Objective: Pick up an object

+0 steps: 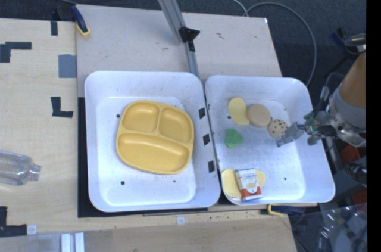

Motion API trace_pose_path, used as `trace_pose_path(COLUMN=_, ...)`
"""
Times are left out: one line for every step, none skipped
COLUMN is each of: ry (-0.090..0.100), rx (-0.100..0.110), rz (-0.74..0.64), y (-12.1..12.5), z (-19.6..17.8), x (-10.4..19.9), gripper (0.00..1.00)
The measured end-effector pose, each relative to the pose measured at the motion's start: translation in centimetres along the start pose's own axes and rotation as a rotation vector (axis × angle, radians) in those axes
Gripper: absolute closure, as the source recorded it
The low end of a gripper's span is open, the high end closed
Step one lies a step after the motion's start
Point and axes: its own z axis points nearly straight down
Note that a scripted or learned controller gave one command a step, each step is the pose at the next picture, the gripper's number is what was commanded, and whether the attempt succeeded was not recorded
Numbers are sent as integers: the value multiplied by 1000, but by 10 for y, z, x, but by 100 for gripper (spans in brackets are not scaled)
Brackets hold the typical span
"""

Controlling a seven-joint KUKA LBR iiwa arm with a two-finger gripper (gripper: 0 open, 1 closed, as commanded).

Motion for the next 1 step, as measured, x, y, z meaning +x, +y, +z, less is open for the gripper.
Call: trace_pose_path(ry=2, rx=0, rz=-2, y=1, z=-10, x=1, gripper=100)
